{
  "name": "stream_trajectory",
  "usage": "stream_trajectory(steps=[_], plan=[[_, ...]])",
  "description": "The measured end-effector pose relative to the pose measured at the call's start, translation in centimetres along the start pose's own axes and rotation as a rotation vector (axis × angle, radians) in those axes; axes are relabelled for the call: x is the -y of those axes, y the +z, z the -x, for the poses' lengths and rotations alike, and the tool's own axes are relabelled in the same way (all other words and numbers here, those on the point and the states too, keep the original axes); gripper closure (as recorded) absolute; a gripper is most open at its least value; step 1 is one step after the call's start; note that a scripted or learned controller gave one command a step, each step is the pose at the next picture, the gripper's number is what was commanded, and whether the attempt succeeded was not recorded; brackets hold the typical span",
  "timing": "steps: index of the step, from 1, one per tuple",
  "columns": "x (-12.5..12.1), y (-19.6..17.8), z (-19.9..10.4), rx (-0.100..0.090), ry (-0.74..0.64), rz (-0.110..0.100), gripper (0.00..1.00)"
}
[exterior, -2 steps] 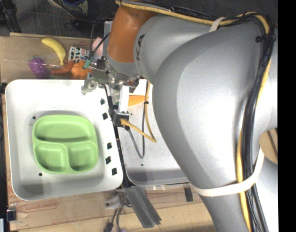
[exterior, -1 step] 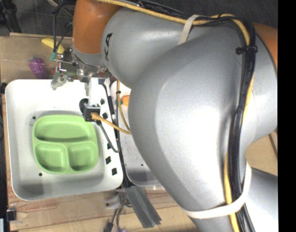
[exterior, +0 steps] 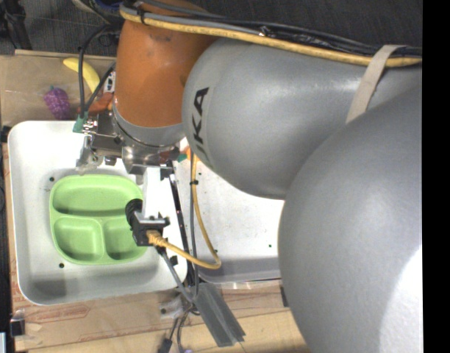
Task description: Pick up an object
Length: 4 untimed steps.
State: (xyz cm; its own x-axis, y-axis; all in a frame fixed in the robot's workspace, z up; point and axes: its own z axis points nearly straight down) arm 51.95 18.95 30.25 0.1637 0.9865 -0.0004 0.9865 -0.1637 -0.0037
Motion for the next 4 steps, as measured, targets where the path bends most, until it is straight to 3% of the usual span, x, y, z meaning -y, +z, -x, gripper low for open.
stream_trajectory(steps=[1,2,3,4], plan=[[-8.1,2.7,3.6,0.001,-0.148,0.000,0.00],[-7.7,2.5,-0.7,0.002,-0.112,0.001,0.00],[-7.6,1.6,-0.9,0.002,-0.120,-0.003,1.00],[-7.6,1.6,-0.9,0.003,-0.121,-0.003,0.00]])
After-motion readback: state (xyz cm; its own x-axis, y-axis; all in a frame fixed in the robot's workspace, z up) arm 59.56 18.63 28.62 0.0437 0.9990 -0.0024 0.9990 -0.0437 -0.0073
